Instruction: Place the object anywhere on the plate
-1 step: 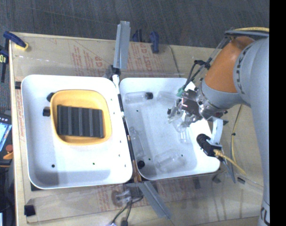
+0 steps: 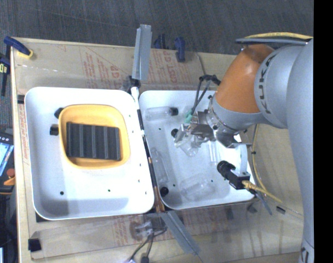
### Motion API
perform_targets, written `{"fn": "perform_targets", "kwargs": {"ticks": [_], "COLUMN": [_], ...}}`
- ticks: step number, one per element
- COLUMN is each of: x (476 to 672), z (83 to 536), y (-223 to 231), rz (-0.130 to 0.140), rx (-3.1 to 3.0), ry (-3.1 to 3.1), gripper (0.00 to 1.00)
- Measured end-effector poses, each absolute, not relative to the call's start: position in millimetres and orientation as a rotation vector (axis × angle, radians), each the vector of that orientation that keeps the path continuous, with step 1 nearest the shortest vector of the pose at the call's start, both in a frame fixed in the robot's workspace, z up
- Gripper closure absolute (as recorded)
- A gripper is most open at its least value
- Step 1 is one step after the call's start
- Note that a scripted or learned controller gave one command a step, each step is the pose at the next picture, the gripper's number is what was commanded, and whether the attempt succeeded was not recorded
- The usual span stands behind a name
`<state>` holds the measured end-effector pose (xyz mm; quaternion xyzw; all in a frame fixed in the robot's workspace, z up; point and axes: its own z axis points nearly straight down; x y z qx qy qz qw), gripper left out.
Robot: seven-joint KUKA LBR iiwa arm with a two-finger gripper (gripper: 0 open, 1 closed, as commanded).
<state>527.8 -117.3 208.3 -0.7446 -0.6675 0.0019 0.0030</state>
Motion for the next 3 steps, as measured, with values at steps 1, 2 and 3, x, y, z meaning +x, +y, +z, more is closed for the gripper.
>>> {"fn": "perform_targets", "kwargs": {"ticks": [1, 2, 3], "x": [565.4, 607.7, 607.7], "z": [216, 215, 216], "y": [-59, -17, -17], "rz": [0.002, 0.002, 0.002], "rx": [-2.052, -1.869, -1.87], "ry": [-2.377, -2.522, -2.523], "gripper": [1.0, 1.0, 0.0]}}
